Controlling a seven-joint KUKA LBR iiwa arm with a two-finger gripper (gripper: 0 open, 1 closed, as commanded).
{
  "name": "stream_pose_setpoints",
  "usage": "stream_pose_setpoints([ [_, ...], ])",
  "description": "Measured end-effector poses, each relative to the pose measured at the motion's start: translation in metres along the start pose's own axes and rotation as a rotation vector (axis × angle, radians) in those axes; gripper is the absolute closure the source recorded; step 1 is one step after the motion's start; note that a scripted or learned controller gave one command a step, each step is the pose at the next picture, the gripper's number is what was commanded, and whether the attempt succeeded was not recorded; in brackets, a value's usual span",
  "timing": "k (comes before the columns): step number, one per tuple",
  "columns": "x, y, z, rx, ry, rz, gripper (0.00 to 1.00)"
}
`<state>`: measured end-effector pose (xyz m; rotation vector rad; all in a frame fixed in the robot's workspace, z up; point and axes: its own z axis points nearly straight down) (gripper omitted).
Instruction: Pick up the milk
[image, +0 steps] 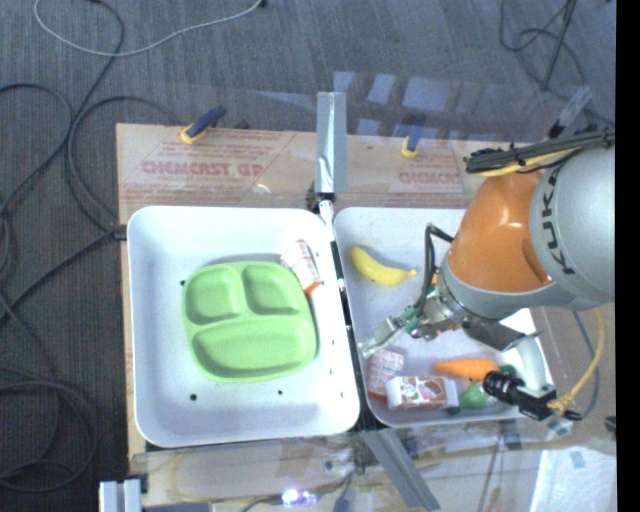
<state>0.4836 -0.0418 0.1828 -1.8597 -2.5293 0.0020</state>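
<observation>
The arm (530, 240) hides much of the right bin (345, 250)

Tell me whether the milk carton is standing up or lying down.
Lying down. The milk carton rests flat on its side along the near edge of the right bin, beside the carrot.

In the left bin (150, 330) lies a green tray (250, 320) with three compartments, and a small white and red packet (303, 265) touches its upper right corner. In the right bin (352, 300) a yellow banana (378, 266) lies near the top, and an orange carrot (463, 368) lies lower down.
</observation>
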Motion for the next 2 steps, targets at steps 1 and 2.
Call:
stream_pose_setpoints([
  [1,-0.086,0.067,-0.028,0.001,-0.005,0.222,0.0],
  [2,-0.08,0.041,0.088,-0.001,-0.001,0.203,0.0],
])
